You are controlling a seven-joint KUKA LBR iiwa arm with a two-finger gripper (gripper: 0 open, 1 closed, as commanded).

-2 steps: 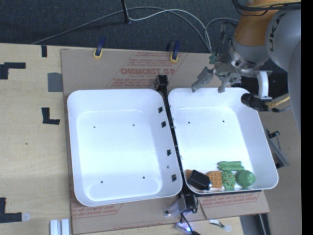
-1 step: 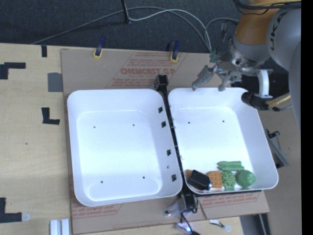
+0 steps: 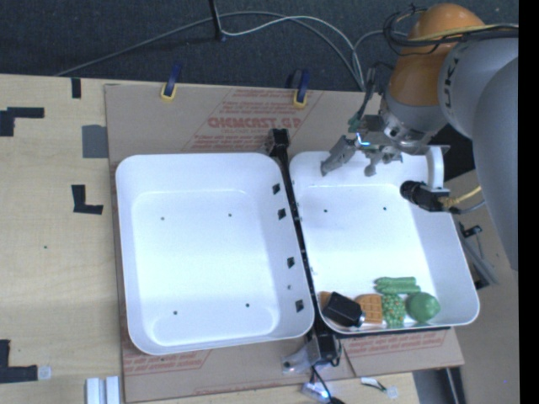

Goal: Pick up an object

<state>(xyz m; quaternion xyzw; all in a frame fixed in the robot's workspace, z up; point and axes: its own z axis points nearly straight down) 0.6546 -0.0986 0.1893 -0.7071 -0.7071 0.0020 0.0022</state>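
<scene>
My gripper (image 3: 351, 165) hangs over the far edge of the right bin (image 3: 362, 225), fingers spread apart with nothing between them. Along the right bin's near wall lie the objects: a black block (image 3: 342, 310), an orange waffle-like piece (image 3: 369, 309), a green bumpy piece (image 3: 392, 308), a green round ball (image 3: 422, 306) and a green long pod (image 3: 396, 284). The gripper is far from them, at the opposite end of the bin.
The left bin (image 3: 202, 251) sits beside the right one, joined by a black divider strip (image 3: 290, 225). Cardboard (image 3: 244, 120) lies under both bins, held by two clamps at the back. Cables run across the dark floor behind.
</scene>
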